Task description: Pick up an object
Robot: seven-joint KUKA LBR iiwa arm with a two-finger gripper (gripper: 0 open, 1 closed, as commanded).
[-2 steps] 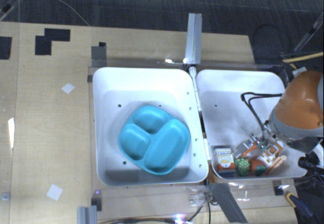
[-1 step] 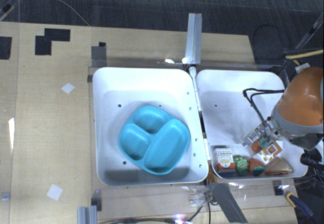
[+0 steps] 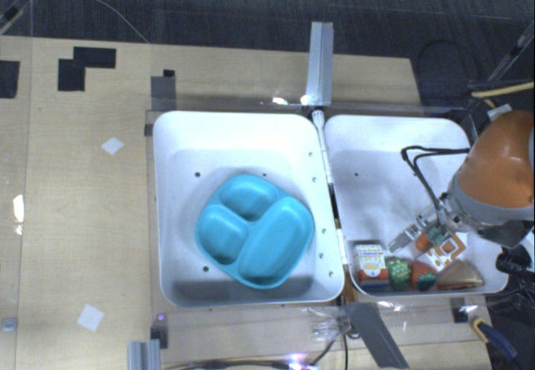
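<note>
Camera view: gripper (image 3: 429, 230) low in right bin (image 3: 376, 151), lower right, over heaped small items (image 3: 393, 266)
Jaws: cannot tell
Left bin (image 3: 171, 193): blue tray (image 3: 255, 230) resting flat

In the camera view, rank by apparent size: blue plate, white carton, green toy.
1. Blue plate, by far the largest.
2. White carton.
3. Green toy, only slightly smaller than the carton, so that order is unsure.
</note>
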